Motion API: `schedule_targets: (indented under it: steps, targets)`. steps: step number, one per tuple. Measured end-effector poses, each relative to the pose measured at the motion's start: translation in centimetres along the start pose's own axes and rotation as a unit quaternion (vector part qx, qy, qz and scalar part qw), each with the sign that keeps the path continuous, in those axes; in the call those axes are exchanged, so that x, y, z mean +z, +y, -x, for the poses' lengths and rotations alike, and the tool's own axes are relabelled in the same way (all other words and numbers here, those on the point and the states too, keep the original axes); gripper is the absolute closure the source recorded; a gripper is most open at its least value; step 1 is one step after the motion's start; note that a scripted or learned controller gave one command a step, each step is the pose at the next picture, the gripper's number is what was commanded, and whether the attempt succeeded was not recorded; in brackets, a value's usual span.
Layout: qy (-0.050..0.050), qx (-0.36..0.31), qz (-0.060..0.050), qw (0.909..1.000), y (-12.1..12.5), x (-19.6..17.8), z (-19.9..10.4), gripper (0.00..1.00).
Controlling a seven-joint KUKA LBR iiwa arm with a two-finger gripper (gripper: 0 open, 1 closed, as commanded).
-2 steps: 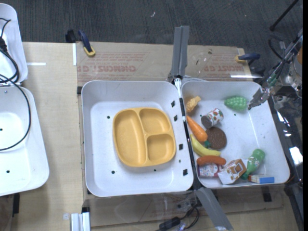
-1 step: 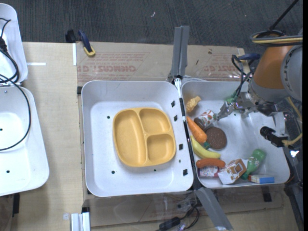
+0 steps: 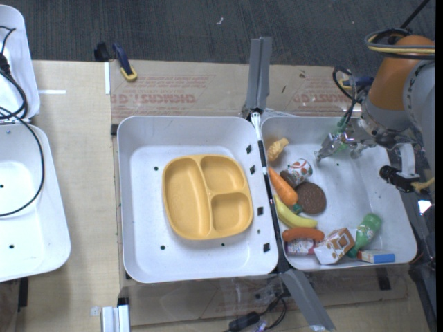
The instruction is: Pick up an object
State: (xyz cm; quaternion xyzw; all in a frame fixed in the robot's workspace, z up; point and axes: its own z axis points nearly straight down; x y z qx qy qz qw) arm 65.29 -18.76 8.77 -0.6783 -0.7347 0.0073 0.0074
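Several candidates sit in the right bin (image 3: 332,126), mostly along its left and front walls: a carrot (image 3: 283,187), a banana (image 3: 293,215), a brown cookie-like disc (image 3: 311,197), a small can (image 3: 300,170), a hot dog (image 3: 302,234), a small carton (image 3: 335,245) and a green bottle (image 3: 368,229). We read the can as the nearest pick: it lies just left of and slightly toward the front from the gripper (image 3: 331,146), which hangs over the bin's back-centre floor. The carrot runs diagonally from back-left to front-right, and the banana continues roughly the same line below it. We see nothing between the fingers; whether they are spread or closed we can't tell at this resolution. We judge the coming move to be a short shift left-and-forward, then a descent. The left bin (image 3: 138,185) holds a yellow divided plate (image 3: 208,196), well apart from the gripper.
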Motion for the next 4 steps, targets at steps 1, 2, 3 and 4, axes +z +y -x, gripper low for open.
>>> schedule_targets:
  steps: [1,2,3,4]
  targets:
    - [-0.002,-0.002,0.001,1.0000,0.1,-1.0,0.0,1.00]
    - [-0.002,-0.002,0.001,1.0000,0.1,-1.0,-0.1,0.00]
    - [-0.001,-0.017,0.010,0.9998,0.5,-0.5,1.3,0.00]
    - [-0.002,-0.019,0.008,0.9998,0.4,-1.5,1.3,1.00]
